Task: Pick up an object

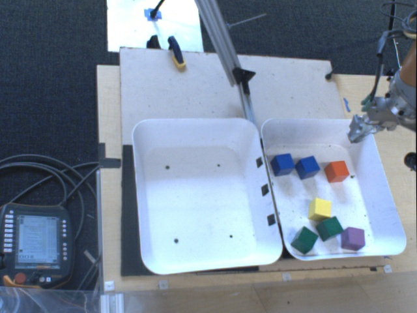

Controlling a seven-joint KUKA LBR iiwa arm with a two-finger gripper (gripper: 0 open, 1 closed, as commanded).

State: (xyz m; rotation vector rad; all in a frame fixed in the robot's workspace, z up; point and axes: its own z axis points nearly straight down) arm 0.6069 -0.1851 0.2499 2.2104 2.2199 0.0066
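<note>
The right bin (381,194) holds several small cubes. Two blue cubes (282,163) (307,167) lie side by side near its upper left. An orange cube (337,171) sits to their right. Lower down are a yellow cube (320,208), two green cubes (304,239) (330,227) and a purple cube (352,238). My gripper (358,130) hangs over the bin's upper right rim, above and right of the orange cube, with nothing seen in it.
The left bin (146,175) stands beside the right one. A slanted metal pole (218,31) crosses the board behind the bins. A teach pendant (36,243) with cables lies on the floor at the left.
</note>
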